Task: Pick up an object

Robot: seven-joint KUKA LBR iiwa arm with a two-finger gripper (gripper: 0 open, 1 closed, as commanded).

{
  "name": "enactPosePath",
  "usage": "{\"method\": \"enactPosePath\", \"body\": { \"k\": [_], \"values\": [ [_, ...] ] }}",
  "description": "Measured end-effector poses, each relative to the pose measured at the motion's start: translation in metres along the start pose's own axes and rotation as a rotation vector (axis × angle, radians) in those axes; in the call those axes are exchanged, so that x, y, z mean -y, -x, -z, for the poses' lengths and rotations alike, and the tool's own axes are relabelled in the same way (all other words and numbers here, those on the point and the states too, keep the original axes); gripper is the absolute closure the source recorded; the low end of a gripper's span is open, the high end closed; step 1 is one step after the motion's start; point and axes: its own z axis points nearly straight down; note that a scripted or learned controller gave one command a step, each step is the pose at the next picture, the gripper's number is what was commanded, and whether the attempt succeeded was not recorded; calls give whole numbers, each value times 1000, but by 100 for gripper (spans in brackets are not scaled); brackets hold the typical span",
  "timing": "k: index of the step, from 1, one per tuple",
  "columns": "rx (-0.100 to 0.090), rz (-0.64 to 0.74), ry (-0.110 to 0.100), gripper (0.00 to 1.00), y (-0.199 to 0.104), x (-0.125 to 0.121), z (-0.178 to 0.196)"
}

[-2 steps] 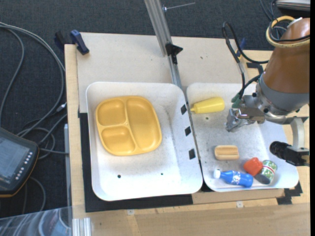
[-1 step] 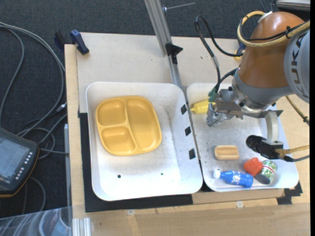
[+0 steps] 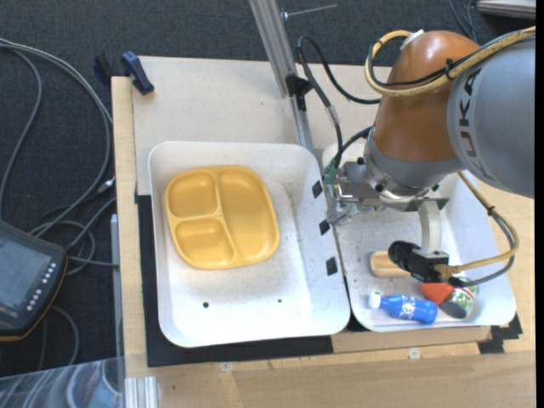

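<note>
The right bin [image 3: 469,221] holds several small things along its near edge. A blue bottle with a white cap [image 3: 405,308] lies on its side. Behind it are a tan wooden piece [image 3: 385,265], a red-orange item [image 3: 435,292] and a green and grey item [image 3: 463,299]. My gripper [image 3: 344,195] hangs under the orange wrist, over the right bin's left wall and up-left of these things. The wrist hides what is beneath it, and I see nothing held. A yellow divided plate [image 3: 223,217] lies in the left bin [image 3: 255,313].
An aluminium post [image 3: 274,36] rises behind the bins, with black cables running down to the wrist. A blue clamp [image 3: 136,72] sits at the bench's far left corner. A handheld pendant [image 3: 25,280] and cables lie on the floor to the left.
</note>
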Motion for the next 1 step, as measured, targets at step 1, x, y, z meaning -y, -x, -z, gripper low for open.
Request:
{"method": "enactPosePath", "body": {
  "k": [1],
  "values": [
    [1, 0, 3, 100, -44, -19, -24]
  ]
}}
